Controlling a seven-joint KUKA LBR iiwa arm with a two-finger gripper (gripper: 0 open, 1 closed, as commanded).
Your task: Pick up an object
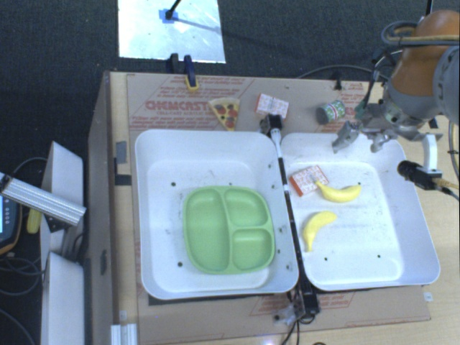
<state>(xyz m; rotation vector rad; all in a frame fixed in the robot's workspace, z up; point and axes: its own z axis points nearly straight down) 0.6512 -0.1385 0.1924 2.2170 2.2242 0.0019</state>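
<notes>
**Green tray left, bananas right, gripper hanging bare over the far rim**

Green plastic fills most of the left bin (154,157): a divided tray (230,228) with three compartments lies flat near the middle, and nothing sits in any compartment. Around it the bin floor is white.

Beyond the bins, on the cardboard sheet (172,103), lie a pizza-slice toy (226,112), a small printed packet (272,106) and, further right, a little can on its side (332,111). All three are outside the bins.

Across the divider, the right bin (402,264) holds three things. A small red-and-white box (307,180) lies near the divider, touching or just beside the upper banana (340,192). The lower banana (317,226) lies apart from both, nearer the middle of the bin floor, with bare white around it.

Over the far rim of the right bin hangs the gripper (361,139), its two fingers spread apart with nothing between them. It is near the bin's back edge and well apart from all three things in the bin.

My reading is that the pick has not begun in earnest; this looks like the approach step. Any of the three would serve as the object. The lower banana seems the easiest choice, since it lies alone. The next move calls for travelling toward the viewer and down into the bin, turning the fingers across the fruit's narrow width, then closing. The upper banana risks catching the box as well.
</notes>
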